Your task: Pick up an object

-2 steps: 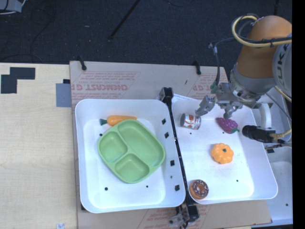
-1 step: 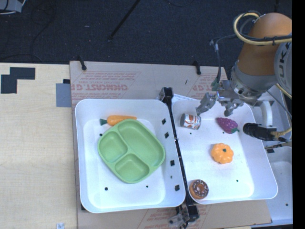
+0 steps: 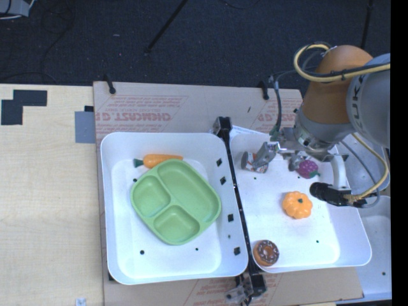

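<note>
Near right bin's [image 3: 357, 247] back edge: hand [image 3: 258, 161] low, fingers slightly apart, nothing between. Purple toy [image 3: 308, 167] just beside wrist, orange pumpkin [image 3: 297, 204] mid-bin, donut [image 3: 266, 252] front-left corner. Likely light, hard, slick plastic; pinch pumpkin across its widest part.

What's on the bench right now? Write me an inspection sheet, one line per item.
Surface: two white bins side by side, left bin and right bin, on a cardboard sheet.
Job's things: in the right bin, an orange pumpkin toy, a purple toy and a donut at the near rim; in the left bin, a carrot.
Clutter: a green divided plate in the left bin, beside the carrot.
Grippers: gripper low at the right bin's far left corner; grasp unclear.
Cables: yellow hose looped at the arm.
Surroundings: wooden tabletop, dark floor.
</note>
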Robot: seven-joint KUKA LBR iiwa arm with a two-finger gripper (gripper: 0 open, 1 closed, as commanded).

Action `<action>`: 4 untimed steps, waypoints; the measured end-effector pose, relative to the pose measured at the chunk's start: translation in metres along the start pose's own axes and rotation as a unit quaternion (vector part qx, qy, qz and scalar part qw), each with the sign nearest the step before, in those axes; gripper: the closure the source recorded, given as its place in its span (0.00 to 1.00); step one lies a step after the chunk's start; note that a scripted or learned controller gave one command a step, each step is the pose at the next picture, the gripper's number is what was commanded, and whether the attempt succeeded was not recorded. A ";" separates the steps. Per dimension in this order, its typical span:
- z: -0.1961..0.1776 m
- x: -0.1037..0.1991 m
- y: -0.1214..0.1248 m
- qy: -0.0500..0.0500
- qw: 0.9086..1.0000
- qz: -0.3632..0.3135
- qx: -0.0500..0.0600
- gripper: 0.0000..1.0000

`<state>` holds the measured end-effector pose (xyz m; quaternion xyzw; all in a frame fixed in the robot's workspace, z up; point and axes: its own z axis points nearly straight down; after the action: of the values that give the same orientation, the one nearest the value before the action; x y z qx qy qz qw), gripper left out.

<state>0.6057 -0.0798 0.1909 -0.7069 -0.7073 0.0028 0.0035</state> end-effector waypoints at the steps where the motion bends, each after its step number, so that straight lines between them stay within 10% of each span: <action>1: 0.045 -0.001 -0.006 0.000 1.000 0.000 -0.001 0.00; 2: 0.099 0.001 -0.007 0.000 1.000 0.001 -0.001 0.00; 3: 0.086 -0.001 -0.006 0.000 1.000 0.003 -0.001 1.00; 4: 0.041 -0.007 -0.001 -0.001 1.000 0.004 -0.005 1.00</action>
<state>0.6039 -0.0868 0.1498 -0.7100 -0.7042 -0.0003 -0.0006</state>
